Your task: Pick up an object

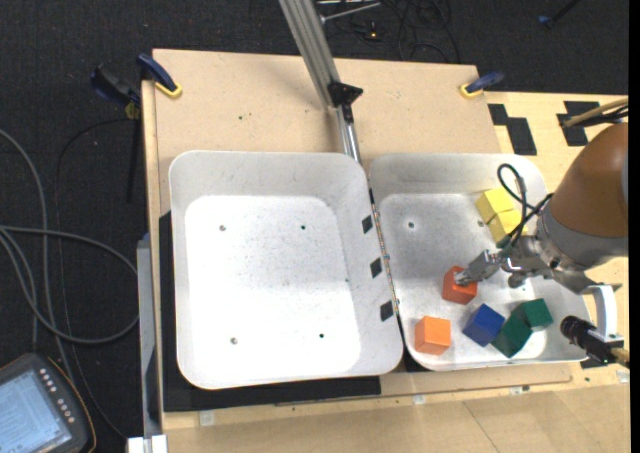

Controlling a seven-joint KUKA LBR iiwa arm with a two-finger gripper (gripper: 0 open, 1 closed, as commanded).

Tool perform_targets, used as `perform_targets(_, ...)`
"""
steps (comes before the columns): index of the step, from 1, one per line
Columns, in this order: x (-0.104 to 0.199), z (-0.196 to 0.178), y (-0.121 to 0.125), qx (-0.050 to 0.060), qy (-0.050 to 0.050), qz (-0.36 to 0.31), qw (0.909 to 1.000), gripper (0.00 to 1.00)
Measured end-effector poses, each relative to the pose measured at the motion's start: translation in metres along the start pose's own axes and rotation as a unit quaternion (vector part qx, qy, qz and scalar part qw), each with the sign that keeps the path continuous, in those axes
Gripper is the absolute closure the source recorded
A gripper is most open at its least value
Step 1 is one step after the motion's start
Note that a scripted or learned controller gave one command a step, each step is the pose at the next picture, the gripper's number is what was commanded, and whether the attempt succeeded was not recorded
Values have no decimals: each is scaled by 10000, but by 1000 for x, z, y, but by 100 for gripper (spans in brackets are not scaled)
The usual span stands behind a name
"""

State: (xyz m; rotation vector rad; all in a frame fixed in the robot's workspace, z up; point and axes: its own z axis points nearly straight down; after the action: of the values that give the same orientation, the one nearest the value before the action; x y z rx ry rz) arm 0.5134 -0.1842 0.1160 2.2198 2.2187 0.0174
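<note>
The right bin (420,181) holds several blocks. A red block (457,289) lies near its middle, with an orange block (433,334) in front of it. A blue block (485,324) and two green blocks (515,334) (537,313) sit at the front right. A yellow block (495,211) rests toward the back right. My gripper (477,269) reaches in from the right, low over the bin, its tip at the red block's upper right corner. The arm's body hides part of the bin's right side.
The left bin (265,261) stands beside the right one, sharing a black-clipped middle edge (378,266). A slanted metal pole (310,36) rises behind the bins. Clamps (160,76) (482,84) mark the bench's back corners. Cables trail on the floor at the left.
</note>
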Motion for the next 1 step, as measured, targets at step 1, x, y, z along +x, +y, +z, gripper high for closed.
perform_targets(1, -2, -2, 5, -57, -42, -7, 10000, 0)
